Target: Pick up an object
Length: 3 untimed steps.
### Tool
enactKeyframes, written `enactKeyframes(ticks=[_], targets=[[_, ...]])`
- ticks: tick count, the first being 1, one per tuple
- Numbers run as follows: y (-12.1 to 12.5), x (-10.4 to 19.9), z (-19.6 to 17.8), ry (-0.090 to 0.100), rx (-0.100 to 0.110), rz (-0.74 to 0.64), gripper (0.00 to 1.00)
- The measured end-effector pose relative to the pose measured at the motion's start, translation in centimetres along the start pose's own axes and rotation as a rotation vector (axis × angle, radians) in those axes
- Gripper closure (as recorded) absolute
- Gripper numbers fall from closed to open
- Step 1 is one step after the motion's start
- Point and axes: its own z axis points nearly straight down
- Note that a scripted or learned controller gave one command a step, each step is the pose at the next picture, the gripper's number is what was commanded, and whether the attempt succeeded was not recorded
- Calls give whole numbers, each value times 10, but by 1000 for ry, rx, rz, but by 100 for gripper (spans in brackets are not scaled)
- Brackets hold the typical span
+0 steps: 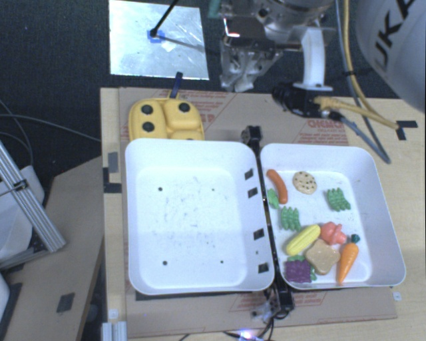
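Camera setup: 1 fixed overhead view, angled downward onto the table (219, 100).

The camera sits above the near edge of the table and faces away from it at a slant, so the far side appears at the top of the frame. It stands far enough back to take in both white bins whole, the left bin (193, 150) and the right bin (373, 173), side by side, with the arm (279, 20) entering at the top right.
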Motion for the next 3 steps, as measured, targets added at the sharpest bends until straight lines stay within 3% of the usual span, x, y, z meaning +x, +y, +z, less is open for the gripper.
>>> enactKeyframes(ticks=[1, 2, 3], targets=[[-8, -13, 125, -4, 17, 1, 100], [40, -26, 236, -4, 14, 1, 100], [40, -61, 127, 1, -7, 1, 100]])
